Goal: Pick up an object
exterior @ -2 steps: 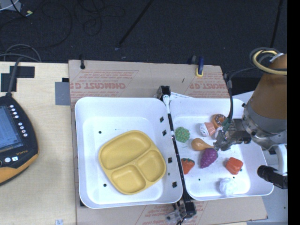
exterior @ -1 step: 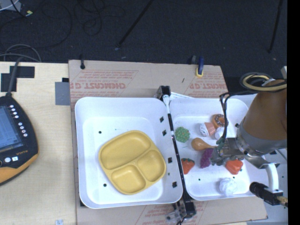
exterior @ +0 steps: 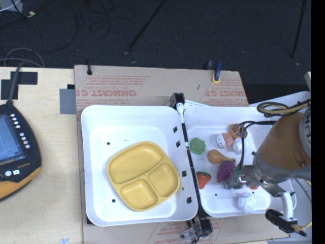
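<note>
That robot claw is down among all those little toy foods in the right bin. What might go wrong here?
Two risks, I would guess. The gripper is right beside the purple grapes, with the chicken drumstick and strawberry close by, so it may nudge neighbours or pinch two at once. The grapes look lumpy and could slip as the arm lifts.
</note>
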